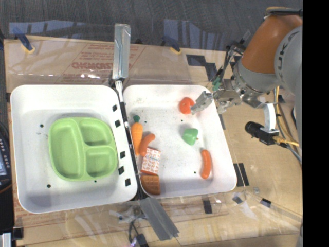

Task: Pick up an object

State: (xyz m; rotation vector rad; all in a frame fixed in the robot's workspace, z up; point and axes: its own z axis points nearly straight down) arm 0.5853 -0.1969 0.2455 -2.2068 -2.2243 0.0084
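A: Where is the gripper [198, 105] now, relative to the right bin [169, 94]?

B: It is over the far right part of that bin, close to the rim. The arm [267, 45] comes in from the right side, w/ the orange band on top.

A: Is it open or closed?

B: I cannot tell. The fingertip area is small and sits right against the red tomato [185, 106], so it is not clear if the tomato is between the fingers or only beside them.

A: And the other things in the right bin?

B: Green pepper [190, 136] is near the middle of the bin, a bit toward the right wall. Sausage [206, 163] lies near the right wall at the near side. Carrot [136, 136] is along the left wall, and a smaller orange piece [146, 141] touches it. Just below them is a red and white packet [151, 161], and a waffle [150, 182] is at the near left corner.

A: Anything outside the right bin?

B: The left bin [31, 107] is just beside it, approx. touching at the walls, and holds a green tray [82, 148] w/ three sections
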